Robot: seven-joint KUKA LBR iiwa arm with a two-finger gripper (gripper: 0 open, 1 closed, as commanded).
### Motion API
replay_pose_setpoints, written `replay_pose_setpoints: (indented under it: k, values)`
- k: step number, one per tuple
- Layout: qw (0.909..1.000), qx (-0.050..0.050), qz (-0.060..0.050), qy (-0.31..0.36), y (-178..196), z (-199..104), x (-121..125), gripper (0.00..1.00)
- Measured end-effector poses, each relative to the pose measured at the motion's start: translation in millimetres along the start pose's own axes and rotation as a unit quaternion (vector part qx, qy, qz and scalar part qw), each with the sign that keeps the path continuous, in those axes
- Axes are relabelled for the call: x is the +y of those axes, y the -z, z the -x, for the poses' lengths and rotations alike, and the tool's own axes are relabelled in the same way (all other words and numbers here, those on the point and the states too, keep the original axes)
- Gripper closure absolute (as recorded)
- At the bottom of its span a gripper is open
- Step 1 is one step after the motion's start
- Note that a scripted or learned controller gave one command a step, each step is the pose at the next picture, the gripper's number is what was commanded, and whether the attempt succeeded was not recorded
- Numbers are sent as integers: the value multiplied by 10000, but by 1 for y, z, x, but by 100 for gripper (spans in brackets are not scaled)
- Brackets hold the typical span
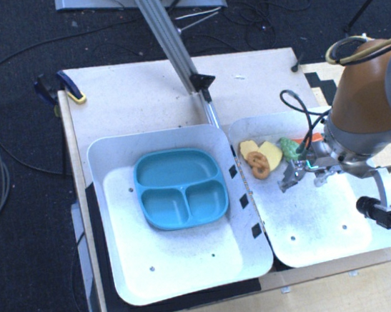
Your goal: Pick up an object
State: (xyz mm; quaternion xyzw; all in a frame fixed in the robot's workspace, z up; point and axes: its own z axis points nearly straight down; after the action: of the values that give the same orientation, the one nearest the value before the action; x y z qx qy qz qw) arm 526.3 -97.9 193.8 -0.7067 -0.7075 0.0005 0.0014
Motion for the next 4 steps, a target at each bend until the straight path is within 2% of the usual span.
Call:
replay_pose_setpoints:
  k: [1, 2, 3, 4]
  values:
    - [10000, -2, 8, 1, 0, 0, 0, 0]
    - [10000, -4, -12, -13, -60, 7, 4, 0]
    - [10000, -13, 25, -10, -102, 7, 5, 0]
    - [10000, -22, 54, -22, -89, 8, 6, 100]
